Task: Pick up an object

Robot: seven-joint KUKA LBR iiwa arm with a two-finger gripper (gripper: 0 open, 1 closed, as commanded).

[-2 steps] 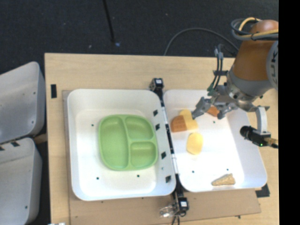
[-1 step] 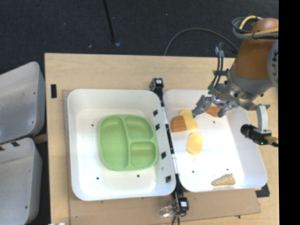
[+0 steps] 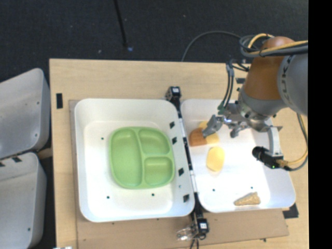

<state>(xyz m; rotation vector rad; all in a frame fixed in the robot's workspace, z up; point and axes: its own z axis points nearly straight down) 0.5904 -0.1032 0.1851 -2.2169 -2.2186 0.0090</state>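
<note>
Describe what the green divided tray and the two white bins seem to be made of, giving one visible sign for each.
Green divided tray: probably moulded plastic, matte; uniform colour, rounded compartment ridges. Left white bin and right white bin: likely thin formed plastic, slightly glossy; smooth rounded corners, soft sheen. Neither can be confirmed from looks alone.

Setting: robotics laboratory test cell.
Evidence, bench: plywood bench [image 3: 129, 69] bearing two white bins [image 3: 83, 139] clipped side by side.
Evidence, machine: grey-and-orange industrial arm [image 3: 270, 82] with exposed cables [image 3: 207, 38].
Evidence, floor: dark carpet [image 3: 78, 19].
</note>
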